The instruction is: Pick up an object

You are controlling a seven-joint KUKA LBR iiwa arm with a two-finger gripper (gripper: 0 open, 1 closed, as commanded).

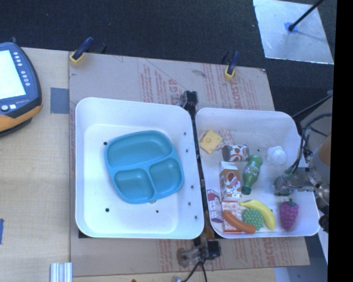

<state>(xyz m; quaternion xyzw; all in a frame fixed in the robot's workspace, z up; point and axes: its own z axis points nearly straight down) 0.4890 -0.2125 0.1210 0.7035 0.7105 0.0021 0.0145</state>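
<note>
The right bin (281, 121) holds the objects: a yellow cheese wedge (210, 141), a brown and white can (236, 152), a green bottle (250, 173), a white ball (276, 154), a small carton (230, 181), a banana (262, 211), a green berry cluster (253, 217), a carrot (238, 224) and purple grapes (288, 215). My gripper (287, 185) hangs low at the bin's right side, just above the purple grapes and to the right of the green bottle. Nothing is visibly held in it.
The left bin (88, 181) holds a blue three-compartment plate (144, 165). A tablet-like device (10, 88) lies at the bench's far left. Clamps (230, 65) sit at the board's back edge. Cables run along the right bin's right wall.
</note>
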